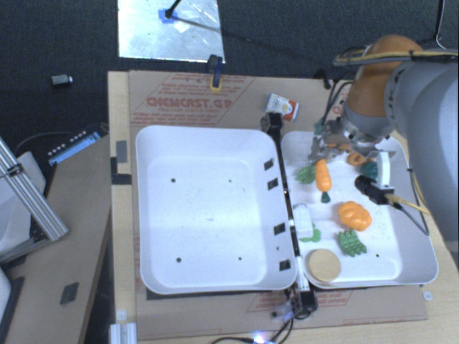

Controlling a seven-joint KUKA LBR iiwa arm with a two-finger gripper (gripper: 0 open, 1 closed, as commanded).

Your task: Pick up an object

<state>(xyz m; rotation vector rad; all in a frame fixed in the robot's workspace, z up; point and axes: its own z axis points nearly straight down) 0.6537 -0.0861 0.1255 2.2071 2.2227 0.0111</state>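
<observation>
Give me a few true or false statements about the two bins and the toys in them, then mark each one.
1. The carrot lies in the right bin. True.
2. The round tan disc sits in the left bin. False: it lies in the right bin, near its front left corner.
3. The gripper is above the right bin's far end, near the carrot. True.
4. The orange pepper rests against the carrot. False: they lie apart.
5. A green toy lies just in front of the orange pepper. True.
</observation>
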